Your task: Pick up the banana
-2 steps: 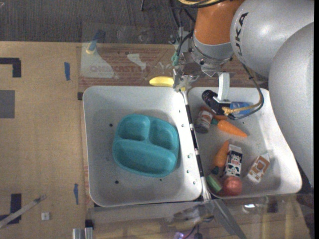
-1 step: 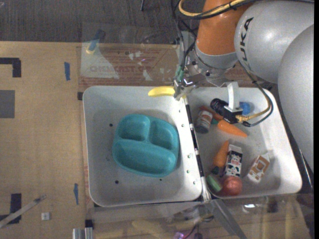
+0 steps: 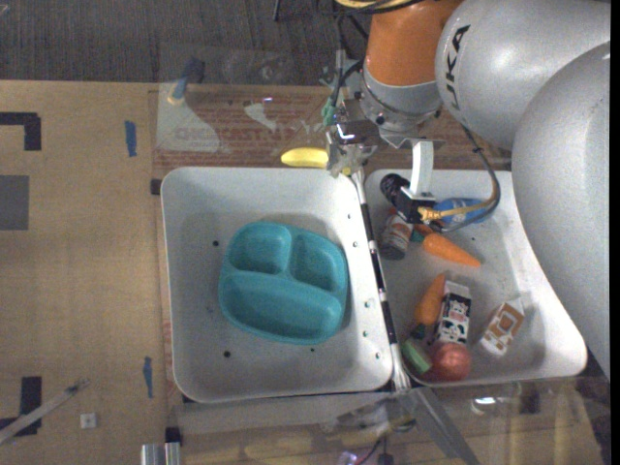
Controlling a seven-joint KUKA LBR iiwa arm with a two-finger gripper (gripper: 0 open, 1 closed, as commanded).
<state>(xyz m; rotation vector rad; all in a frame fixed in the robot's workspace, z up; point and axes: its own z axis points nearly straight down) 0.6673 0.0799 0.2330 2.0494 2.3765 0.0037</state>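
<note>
Banana (image 3: 304, 157) lies crosswise beyond the left bin (image 3: 194, 260); long axis left-right.

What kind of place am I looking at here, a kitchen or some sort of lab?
Most likely a robotics lab, not a kitchen. A grey and orange arm reaches over two white bins on a bench marked with blue tape. The food looks like toys: a banana, a carrot.

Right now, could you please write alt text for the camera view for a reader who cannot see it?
A yellow banana lies on the bench just beyond the left bin, with the arm's gripper right beside it. A teal divided plate sits in that bin; the right bin holds a carrot, an apple and small cartons.
</note>
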